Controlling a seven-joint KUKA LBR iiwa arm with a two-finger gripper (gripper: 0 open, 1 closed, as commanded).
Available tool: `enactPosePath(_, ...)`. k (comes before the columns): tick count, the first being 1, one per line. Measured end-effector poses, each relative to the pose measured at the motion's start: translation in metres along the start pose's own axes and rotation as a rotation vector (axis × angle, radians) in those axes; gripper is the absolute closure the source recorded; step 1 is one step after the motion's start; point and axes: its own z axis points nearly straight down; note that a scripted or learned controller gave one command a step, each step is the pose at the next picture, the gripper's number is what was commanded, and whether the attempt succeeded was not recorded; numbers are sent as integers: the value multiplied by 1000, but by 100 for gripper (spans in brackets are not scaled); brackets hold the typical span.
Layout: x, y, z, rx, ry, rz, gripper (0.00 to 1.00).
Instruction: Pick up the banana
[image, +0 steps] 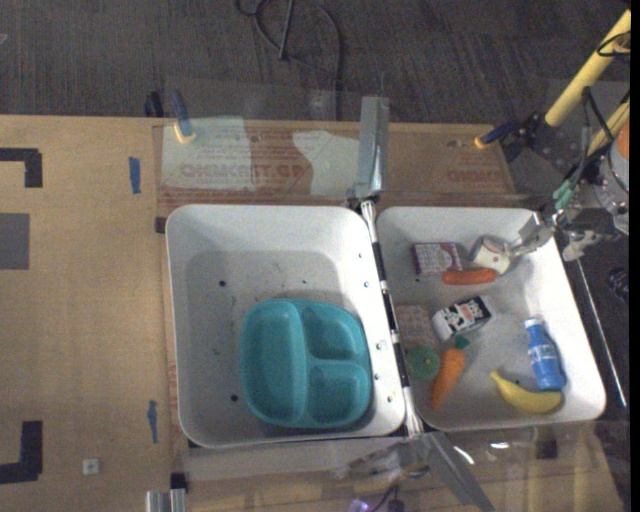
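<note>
Nearest the camera, in the right-hand shallow white bin, the curved yellow banana lies close to the front wall, with a blue plastic bottle with a white band just behind it. To their left an orange toy carrot with a green top lies at a slant beside a round green piece. Level with these, the left-hand white bin holds a teal plastic plate with three compartments. Farther back in the right bin sit a small black-and-white carton, its print too small to read, an orange-red sausage-shaped toy, a purplish-red labelled box, lettering illegible, and a whitish cup-like object. The gripper reaches over the far right corner; whether it is open is unclear. Beyond the bins, faint lettering on the cardboard sheet cannot be read.
</note>
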Motion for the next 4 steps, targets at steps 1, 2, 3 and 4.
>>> enactPosePath(1,-35,-65,96,-1,0,-84,0)
enactPosePath(2,-14,-78,171,-16,4,-109,0)
enactPosePath(3,-10,-85,185,-7,-3,-196,0)
enactPosePath(4,-14,-84,174,-15,-9,-190,100)
